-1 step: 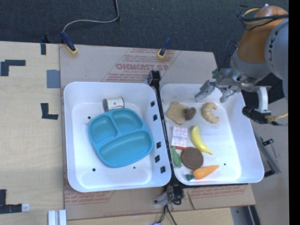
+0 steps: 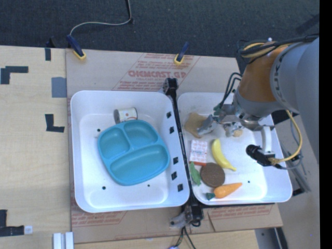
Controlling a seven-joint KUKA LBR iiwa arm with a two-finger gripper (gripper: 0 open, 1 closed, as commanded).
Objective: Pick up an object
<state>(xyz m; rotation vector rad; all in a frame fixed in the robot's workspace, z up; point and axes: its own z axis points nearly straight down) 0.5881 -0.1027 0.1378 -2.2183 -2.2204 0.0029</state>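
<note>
on the left of the desk (image 2: 31,154), a blue plate (image 2: 134,151) with three parts is seen lying in the left bin (image 2: 78,154), and a small cup (image 2: 125,114) is tipped on its side just behind it. nothing here is near the arm.

in the right bin (image 2: 280,188), many small things are packed close. a tan piece of bread (image 2: 195,122) is at the back, a small packet (image 2: 198,151) and a green thing (image 2: 195,173) are by the wall between the bins, then a banana (image 2: 222,155), a brown cookie (image 2: 212,175) and a carrot (image 2: 227,190). any of these could be picked.

the pincer (image 2: 217,124) is held low, just beside the bread and behind the banana. nothing is seen between its fingers, and how wide it is open cannot be told.

the bread could be pushed away instead of grabbed, because it lies flat. the banana could roll and slip out. two things could be pinched at once, since they are so close.
</note>
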